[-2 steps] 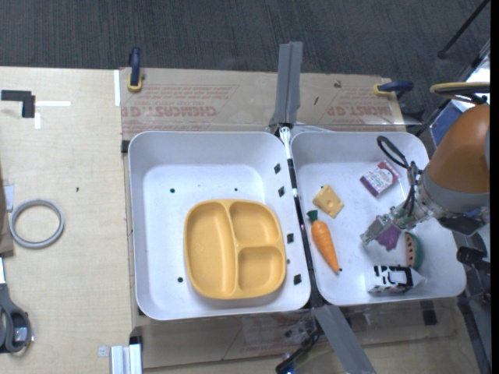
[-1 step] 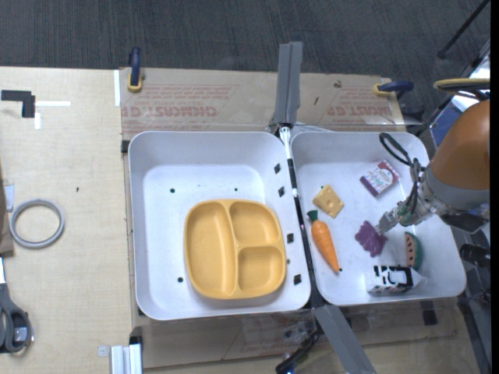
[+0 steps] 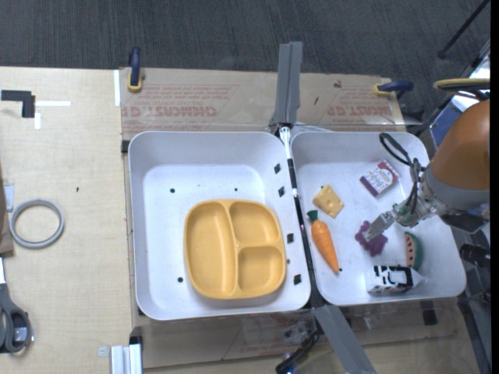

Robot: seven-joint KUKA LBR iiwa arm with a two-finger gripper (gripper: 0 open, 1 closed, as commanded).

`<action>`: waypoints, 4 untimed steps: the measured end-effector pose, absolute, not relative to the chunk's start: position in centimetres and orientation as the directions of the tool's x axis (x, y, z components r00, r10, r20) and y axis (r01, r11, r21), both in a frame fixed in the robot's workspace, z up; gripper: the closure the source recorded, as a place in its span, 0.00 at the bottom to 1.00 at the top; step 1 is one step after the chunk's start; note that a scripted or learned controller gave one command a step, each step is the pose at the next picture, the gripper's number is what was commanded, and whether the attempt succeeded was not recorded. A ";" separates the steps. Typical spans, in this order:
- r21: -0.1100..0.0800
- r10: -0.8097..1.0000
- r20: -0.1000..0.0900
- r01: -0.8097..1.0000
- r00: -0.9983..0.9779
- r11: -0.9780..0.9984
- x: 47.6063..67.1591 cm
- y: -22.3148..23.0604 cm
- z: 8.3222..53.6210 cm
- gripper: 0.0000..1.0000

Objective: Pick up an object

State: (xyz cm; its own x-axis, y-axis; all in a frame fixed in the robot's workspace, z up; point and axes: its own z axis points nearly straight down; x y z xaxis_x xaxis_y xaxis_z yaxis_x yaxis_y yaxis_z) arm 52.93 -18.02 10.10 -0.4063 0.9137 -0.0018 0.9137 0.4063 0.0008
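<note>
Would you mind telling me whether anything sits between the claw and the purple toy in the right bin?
Nothing visible does: the claw hangs right at the purple toy, with the watermelon slice off to one side.

Glossy yellow plastic plate (image 3: 234, 248), seemingly smooth white plastic bins (image 3: 148, 232)

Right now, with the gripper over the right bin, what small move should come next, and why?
Probably a short descent onto the purple toy. The gripper sits just above its upper right edge, nothing shows between the fingers, and the watermelon slice and carrot lie apart from it.
</note>
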 end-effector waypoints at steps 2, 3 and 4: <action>0.000 0.982 -0.002 0.982 0.188 -0.188 64.1 -19.9 9.2 0.00; -0.003 0.946 0.006 0.946 0.323 -0.323 66.1 -20.6 9.2 0.00; -0.004 0.805 0.008 0.805 0.593 -0.593 63.1 -20.5 9.4 0.00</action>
